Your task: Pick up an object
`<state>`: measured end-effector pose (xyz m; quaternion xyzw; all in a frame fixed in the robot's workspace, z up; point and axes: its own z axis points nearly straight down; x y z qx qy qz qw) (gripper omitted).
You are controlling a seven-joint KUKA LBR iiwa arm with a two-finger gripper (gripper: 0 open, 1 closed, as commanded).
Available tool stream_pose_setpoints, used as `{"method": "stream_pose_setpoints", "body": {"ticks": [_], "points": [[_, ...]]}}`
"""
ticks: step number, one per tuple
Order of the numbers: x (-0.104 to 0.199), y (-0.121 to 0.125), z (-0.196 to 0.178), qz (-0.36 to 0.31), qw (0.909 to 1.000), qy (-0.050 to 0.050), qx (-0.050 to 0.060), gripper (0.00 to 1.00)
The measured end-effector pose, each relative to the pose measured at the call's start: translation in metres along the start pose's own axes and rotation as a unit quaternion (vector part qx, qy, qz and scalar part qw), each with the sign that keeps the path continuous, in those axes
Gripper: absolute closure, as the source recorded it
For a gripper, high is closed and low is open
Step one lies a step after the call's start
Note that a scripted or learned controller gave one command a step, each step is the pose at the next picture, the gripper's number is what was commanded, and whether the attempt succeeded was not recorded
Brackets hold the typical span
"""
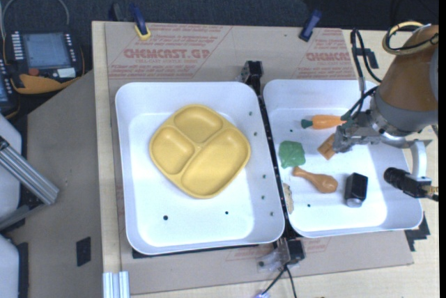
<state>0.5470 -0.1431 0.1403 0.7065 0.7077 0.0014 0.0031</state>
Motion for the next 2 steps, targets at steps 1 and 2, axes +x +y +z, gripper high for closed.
{"method": "stream_pose_setpoints", "body": {"ticks": [1,2], "points": [[0.001,0.002,-0.043,0.0,1.0,0.0,0.0,1.0],[0.001,0.003,-0.063,0.0,1.0,0.0,0.001,1.0]]}}
